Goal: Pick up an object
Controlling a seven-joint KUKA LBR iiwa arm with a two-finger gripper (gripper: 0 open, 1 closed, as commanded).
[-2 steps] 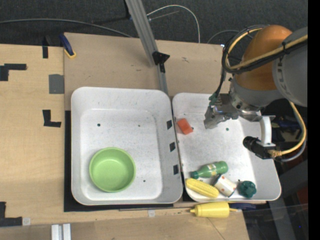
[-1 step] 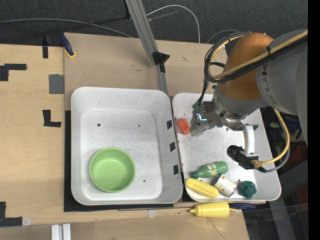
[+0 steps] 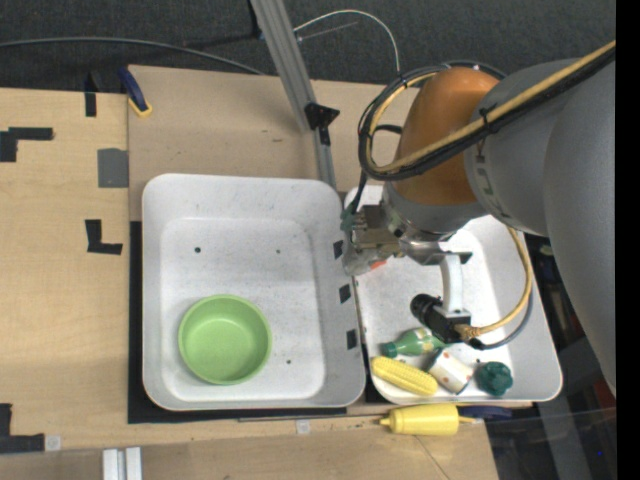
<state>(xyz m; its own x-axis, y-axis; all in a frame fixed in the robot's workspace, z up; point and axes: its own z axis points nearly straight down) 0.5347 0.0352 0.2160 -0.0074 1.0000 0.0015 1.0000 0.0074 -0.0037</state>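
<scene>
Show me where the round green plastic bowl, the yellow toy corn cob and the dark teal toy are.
Round green plastic bowl (image 3: 225, 339), camera view, centre of its inside.
Yellow toy corn cob (image 3: 404, 376), camera view, middle of its length.
Dark teal toy (image 3: 494, 376), camera view, its middle.

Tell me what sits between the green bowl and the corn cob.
In the camera view, bare white floor of the left bin, then the two bins' adjoining rims, lie between the green bowl and the corn cob; no object sits there.

Two shallow white plastic bins side by side, left bin (image 3: 160, 268), right bin (image 3: 540, 373), one round lime-green plastic bowl (image 3: 225, 340), one yellow toy corn cob (image 3: 404, 376), one green toy bottle (image 3: 410, 345), one small dark teal object (image 3: 493, 376), one yellow bottle-shaped object (image 3: 424, 420)
</scene>
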